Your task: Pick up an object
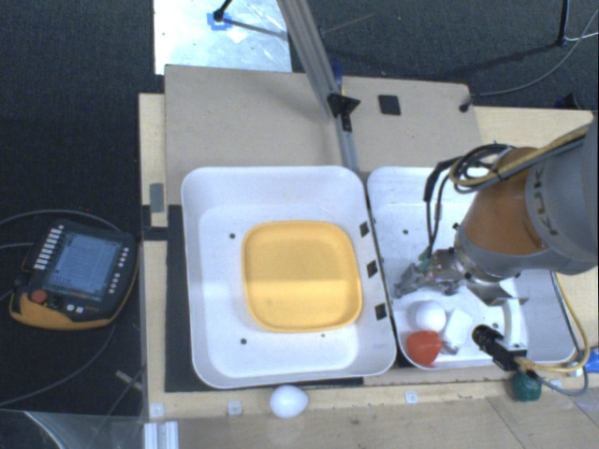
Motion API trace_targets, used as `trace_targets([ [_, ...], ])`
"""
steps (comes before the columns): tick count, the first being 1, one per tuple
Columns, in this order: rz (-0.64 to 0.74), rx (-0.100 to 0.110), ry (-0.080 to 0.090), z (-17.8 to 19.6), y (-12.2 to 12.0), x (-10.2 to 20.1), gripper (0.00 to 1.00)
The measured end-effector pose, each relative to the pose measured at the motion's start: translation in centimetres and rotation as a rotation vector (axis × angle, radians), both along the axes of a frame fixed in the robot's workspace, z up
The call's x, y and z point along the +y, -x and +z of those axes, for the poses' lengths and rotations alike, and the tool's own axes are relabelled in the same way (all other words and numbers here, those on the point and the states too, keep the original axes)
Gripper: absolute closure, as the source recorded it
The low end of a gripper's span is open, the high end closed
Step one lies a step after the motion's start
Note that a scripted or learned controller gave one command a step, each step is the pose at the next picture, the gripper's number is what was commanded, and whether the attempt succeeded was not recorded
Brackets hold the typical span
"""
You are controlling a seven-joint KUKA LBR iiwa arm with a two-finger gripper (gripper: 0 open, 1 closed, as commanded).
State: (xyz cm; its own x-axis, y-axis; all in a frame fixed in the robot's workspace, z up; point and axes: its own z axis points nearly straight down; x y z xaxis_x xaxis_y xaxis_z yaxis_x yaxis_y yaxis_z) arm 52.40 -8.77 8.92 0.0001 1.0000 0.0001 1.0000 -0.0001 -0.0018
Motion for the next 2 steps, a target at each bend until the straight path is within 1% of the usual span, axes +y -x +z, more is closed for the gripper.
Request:
trace_targets([
  [1,0.0,-0.003,0.0,1.1,-0.1,0.0,1.0],
  [2,0.001,-0.006,0.0,7.3,-0.6,0.1,1.0],
])
